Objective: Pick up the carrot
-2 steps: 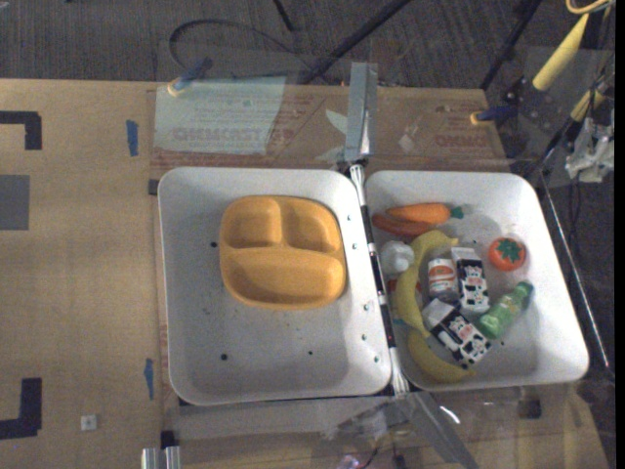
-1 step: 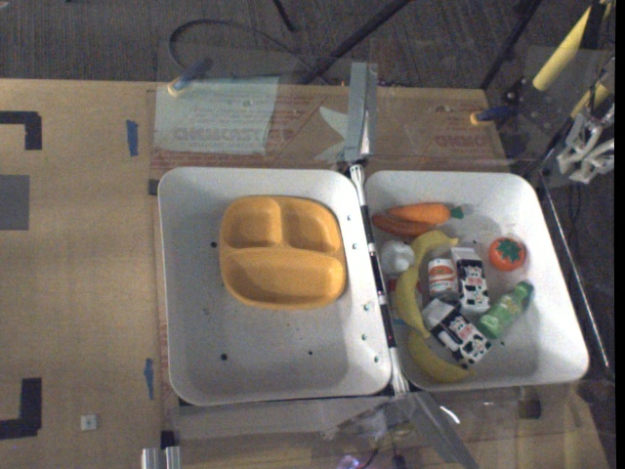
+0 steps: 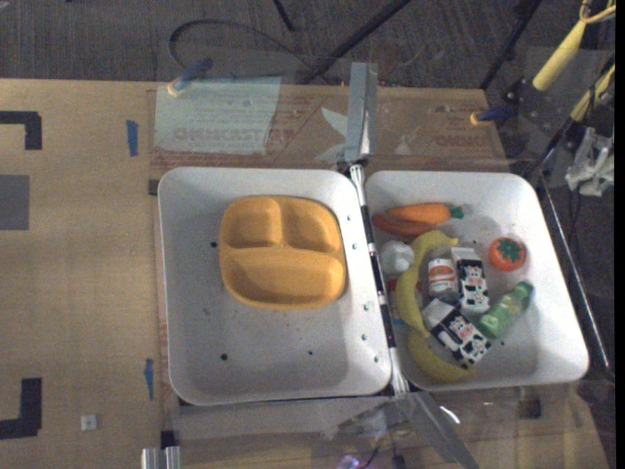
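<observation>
Carrot (image 3: pixel 420 213) lies along the right bin's (image 3: pixel 562 262) far edge against a red piece, so I come straight down across its middle, claw state untold.

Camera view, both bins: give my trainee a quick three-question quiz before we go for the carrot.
1. True or false: the carrot lies in the right bin.
2. What sits in the left bin? A) a yellow divided plate B) a banana C) a green bottle
3. Fill in: the carrot lies near the bin's ____ edge, above the banana in this view.

Key: 1 true; 2 A; 3 far (top)
</observation>
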{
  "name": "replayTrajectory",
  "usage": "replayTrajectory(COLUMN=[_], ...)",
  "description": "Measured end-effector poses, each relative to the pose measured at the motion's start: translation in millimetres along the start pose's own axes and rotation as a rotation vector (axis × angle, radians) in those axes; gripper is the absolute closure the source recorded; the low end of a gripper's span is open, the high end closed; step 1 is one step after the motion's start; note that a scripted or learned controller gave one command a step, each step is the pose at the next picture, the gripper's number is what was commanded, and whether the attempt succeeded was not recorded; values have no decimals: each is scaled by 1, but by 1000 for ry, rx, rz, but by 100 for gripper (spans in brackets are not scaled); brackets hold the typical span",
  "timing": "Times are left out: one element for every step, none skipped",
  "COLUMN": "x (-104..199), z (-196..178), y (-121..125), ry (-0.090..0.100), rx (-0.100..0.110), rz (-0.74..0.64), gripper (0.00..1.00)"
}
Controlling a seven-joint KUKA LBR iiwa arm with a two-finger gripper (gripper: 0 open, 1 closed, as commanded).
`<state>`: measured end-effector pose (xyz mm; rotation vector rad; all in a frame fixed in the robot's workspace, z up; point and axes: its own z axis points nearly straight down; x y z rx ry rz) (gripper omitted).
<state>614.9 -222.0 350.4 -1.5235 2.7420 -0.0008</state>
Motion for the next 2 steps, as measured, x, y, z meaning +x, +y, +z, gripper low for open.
replayTrajectory(x=[-11, -28], z=[-19, 4], y=[-16, -45], ry=[-2, -3], rx=[5, 3], rz=[-304, -324], gripper=[100, 100])
